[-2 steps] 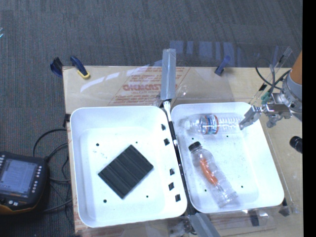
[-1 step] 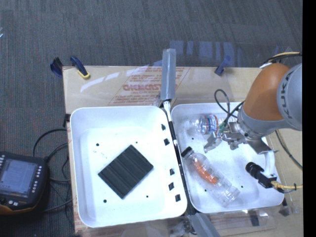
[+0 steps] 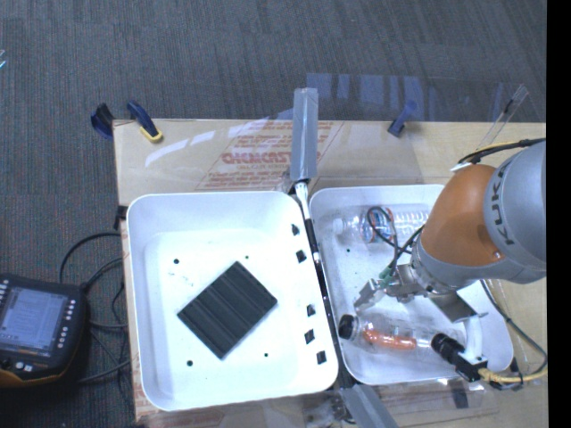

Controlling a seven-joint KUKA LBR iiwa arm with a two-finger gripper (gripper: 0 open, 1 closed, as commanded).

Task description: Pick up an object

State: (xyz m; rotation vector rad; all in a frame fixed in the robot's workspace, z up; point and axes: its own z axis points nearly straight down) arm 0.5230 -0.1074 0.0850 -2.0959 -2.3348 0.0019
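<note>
my gripper (image 3: pixel 373 292) hangs low in the right bin (image 3: pixel 332 205), over its middle; i cannot tell how my jaws stand or whether they hold anything. a clear bottle with an orange insert (image 3: pixel 385 337) lies just below it, another clear bottle (image 3: pixel 375 223) above. a ribbed black pad (image 3: pixel 227 308) lies in the left bin (image 3: pixel 147 239).

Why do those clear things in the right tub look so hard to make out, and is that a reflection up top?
Camera view: the clear plastic bottles blend into the glossy white right bin; faint bluish glare lies on the transparent sheet behind the bench; the ridged black square pad stays sharp.
</note>
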